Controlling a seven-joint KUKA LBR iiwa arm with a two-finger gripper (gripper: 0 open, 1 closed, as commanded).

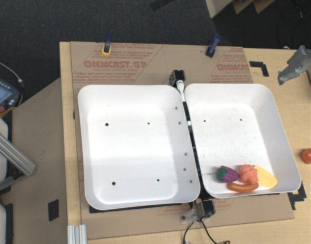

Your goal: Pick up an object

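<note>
Black cable and clamp [203,210] sit at the front desk edge, just below the seam between the two shallow white plastic bins. Right bin [236,100] is the landmark. Its front corner holds a tight cluster: small purple toy grape bunch [227,174], orange-red lumpy toy fruit [248,174] touching it on the far side from the seam, flat yellow toy piece [267,179] next along toward the bin's outer wall, and a curved red-orange toy sausage [242,187] lying along the front of all three. Left bin [94,136] lies beside the right bin, walls touching at the seam.

Grey metal arm end, w/ jaws [296,65], shows at the frame edge beyond the right bin's back outer corner, over the brown cardboard-topped desk [160,60], well apart from the toys. Can't tell if jaws are open or closed; nothing seen between them. Small orange-red object [307,156] rests on the desk outside the right bin's outer wall.
</note>
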